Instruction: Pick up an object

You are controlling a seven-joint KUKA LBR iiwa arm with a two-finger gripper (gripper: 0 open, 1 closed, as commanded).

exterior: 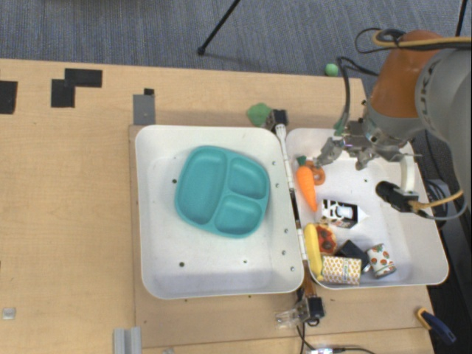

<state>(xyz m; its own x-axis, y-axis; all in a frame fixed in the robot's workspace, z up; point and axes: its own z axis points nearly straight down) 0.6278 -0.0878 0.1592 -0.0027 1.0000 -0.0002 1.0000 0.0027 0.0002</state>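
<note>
Gripper (pixel 346 152) seen at 12 o'clock of right bin (pixel 428 231), fingers spread wide, nothing held. Carrot (pixel 306 186) lying at 8 o'clock of gripper, near bin's left wall. Teal tray (pixel 221 190) placed in left bin (pixel 169 271).

Bench (pixel 66 220): matt light wood look. Both bins, left bin (pixel 158 271) and right bin (pixel 424 253): smooth white plastic, slight sheen. Teal divided tray (pixel 221 190): smooth matt plastic. Carrot (pixel 307 186) and banana (pixel 313 248): glossy plastic. Floor (pixel 110 17) at top of frame: grey, ribbed carpet texture.
</note>
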